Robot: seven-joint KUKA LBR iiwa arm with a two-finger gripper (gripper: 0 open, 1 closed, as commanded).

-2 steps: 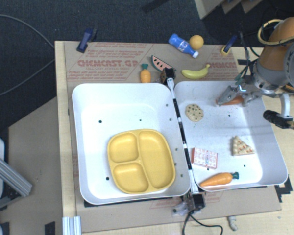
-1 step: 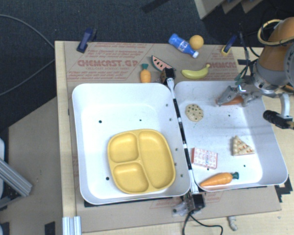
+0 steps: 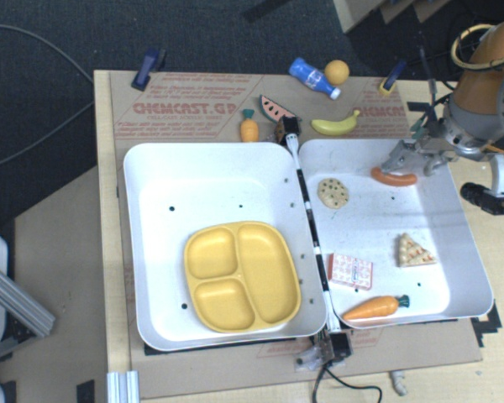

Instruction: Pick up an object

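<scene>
The right bin (image 3: 454,225) holds a red sausage (image 3: 393,175) at its far edge, a chocolate-chip cookie (image 3: 333,193), a pizza slice (image 3: 415,251), a pink wafer (image 3: 351,270) and a carrot (image 3: 375,307) at the near edge. My gripper (image 3: 417,159) hangs over the bin's far right part, just above and to the right of the sausage. Its fingers stand apart, open, with nothing between them. The left fingertip (image 3: 399,158) is close to the sausage's upper side.
A yellow divided plate (image 3: 241,274) lies in the left bin (image 3: 151,191). Behind the bins, on the cardboard, lie a banana (image 3: 335,124), a watermelon slice (image 3: 273,108), a blue bottle (image 3: 312,76), an orange (image 3: 337,71) and blue clamps (image 3: 148,68).
</scene>
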